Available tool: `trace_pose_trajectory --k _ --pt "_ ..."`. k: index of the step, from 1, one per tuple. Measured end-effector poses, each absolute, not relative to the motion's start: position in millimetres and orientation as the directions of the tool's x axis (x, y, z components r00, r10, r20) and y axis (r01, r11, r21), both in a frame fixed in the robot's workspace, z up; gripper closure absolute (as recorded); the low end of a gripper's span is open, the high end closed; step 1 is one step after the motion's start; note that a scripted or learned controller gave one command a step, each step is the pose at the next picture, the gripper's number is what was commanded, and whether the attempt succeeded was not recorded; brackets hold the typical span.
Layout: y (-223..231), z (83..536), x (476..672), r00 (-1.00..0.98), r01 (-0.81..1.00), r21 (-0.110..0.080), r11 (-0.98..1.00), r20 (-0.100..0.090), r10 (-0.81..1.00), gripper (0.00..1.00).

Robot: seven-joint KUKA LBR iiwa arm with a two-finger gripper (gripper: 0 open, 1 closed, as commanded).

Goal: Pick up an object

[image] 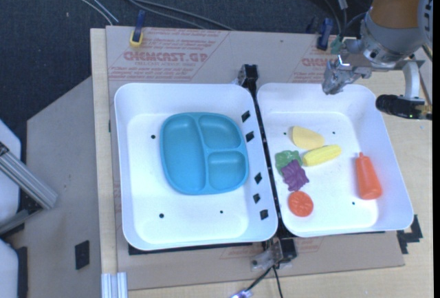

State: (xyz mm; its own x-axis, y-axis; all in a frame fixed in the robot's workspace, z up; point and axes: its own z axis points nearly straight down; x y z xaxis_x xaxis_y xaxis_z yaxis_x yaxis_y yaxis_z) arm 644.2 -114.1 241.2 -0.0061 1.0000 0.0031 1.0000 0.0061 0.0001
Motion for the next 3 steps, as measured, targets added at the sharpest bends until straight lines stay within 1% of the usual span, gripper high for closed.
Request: trace_pose_trajectory --k 1,2,3 --pt "-64.8 248.9 629.1 -0.005 1.000 -0.002 0.005 0.002 1.000 1.00" --pt "-9.1 234.9 617.3 -0.005 1.000 -0.004 0.005 0.003 1.000 1.00" --pt "35.5 236.5 600.6 -0.005 1.000 -0.003 0.005 0.003 1.000 1.00"
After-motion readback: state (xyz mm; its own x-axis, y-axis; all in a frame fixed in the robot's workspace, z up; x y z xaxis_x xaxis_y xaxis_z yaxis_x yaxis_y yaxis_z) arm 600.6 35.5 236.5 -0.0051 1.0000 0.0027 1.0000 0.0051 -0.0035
